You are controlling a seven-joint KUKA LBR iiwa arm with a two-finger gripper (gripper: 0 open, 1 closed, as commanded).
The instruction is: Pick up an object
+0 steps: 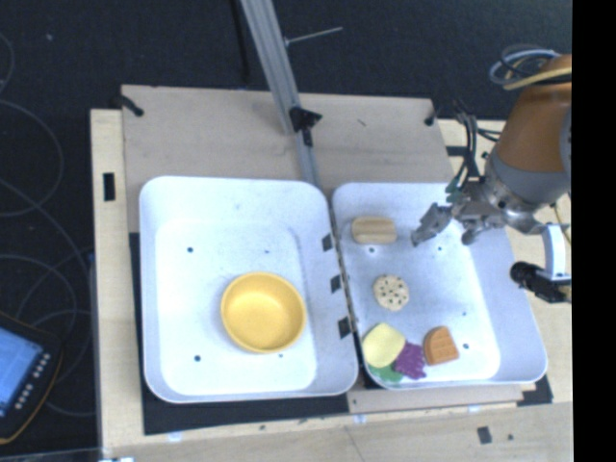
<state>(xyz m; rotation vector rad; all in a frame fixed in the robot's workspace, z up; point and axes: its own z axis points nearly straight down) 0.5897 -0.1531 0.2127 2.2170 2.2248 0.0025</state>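
My gripper [449,229] hangs over the upper right of the right bin [500,306], its two fingers spread apart with nothing between them. A tan bread roll [372,230] lies to its left near the bin's top left. Below that sits a round speckled cookie [391,293]. Along the bin's front edge are a yellow-green piece [382,344], a purple grape bunch [411,361] and an orange-brown piece [441,345]. A yellow bowl [262,311] rests in the left bin [192,219].
A grey metal post [274,56] rises slantwise from behind the bins. Clips [337,282] line the seam between the two bins. A black fitting [535,279] juts out at the right bin's right rim.
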